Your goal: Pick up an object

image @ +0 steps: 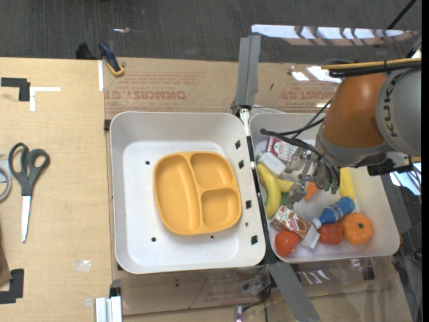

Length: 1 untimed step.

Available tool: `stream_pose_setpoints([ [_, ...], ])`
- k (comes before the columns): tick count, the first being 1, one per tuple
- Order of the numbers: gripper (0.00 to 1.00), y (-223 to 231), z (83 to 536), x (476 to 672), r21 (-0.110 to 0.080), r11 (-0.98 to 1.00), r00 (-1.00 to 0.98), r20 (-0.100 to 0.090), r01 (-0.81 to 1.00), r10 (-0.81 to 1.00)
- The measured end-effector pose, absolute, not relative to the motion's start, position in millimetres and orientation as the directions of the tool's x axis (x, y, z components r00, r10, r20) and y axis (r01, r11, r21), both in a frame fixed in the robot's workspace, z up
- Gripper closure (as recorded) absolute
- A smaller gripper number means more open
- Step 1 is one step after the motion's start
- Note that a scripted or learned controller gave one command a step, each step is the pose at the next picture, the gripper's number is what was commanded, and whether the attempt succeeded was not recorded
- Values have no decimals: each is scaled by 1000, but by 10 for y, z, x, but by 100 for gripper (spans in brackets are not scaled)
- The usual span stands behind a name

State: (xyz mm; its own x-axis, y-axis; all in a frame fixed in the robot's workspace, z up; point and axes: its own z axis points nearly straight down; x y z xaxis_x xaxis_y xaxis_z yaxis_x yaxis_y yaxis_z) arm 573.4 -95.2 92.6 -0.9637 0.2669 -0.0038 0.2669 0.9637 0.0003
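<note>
Camera view shows you the arm (365, 116) reaching in from the right, wrist bent down over the right bin (392, 240). Its gripper (312, 178) sits low among toy food, just beside the banana (269, 188); finger state you cannot tell.

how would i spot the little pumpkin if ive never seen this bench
Look in the right bin, the crowded one under the arm. Go to its near right corner: the pumpkin sits there, right of a red tomato. It alone is orange, round, ribbed.
</note>
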Motion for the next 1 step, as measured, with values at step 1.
stream_pose_setpoints([
  [1,100,-948,1026,5747,0,965,-965,-7,264,264],
])
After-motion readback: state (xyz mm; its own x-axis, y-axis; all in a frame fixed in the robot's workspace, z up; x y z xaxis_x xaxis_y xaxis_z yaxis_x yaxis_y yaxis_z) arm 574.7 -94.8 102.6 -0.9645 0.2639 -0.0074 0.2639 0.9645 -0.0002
